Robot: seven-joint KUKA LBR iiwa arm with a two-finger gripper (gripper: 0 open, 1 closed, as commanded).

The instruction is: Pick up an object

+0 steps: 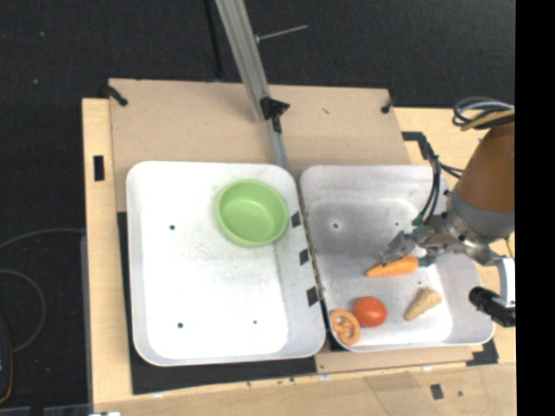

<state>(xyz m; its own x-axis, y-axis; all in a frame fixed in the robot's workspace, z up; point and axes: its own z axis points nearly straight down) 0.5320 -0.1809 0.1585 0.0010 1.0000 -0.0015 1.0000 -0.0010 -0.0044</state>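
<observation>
In the right white bin [347,198], the small orange plastic carrot [392,269] lies lengthwise left-right, right-centre of frame. The gripper [401,250] hovers just above it, perhaps touching; its opening I cannot tell.

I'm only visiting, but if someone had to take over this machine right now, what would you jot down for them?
Pincer: low in the right bin, right at the carrot's upper end; whether it grips is unclear.
Right bin also holds a tomato, a pretzel-like piece and a tan wedge.
Left bin: green bowl.
Done: nothing visibly lifted.
Left: grasp one object and raise it.
</observation>
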